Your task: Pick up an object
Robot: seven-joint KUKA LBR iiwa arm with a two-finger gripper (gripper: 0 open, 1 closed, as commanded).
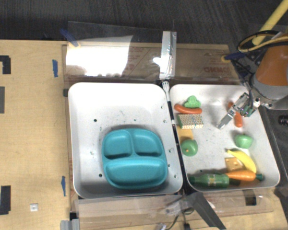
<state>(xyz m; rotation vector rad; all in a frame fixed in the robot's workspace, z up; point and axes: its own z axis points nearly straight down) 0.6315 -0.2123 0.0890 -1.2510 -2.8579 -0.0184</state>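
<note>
Hovering open-fingered over the right bin [271, 143], end effector [233, 113] beside an orange piece [238, 120], nothing lifted yet.

Even overhead light fills the scene. Strong glare whitens the clear plastic sheet [105, 56] behind the left bin [81, 104]. Shadows are soft, and detail is slightly blurred throughout.

My gripper [229, 115] hangs over the right bin [271, 147], a carrot [238, 119] just beside it, with toy food [189, 121] along that bin's left wall, a bottle [210, 180] at its near edge, and a sectioned tray [133, 157] in the left bin [81, 128].
</note>
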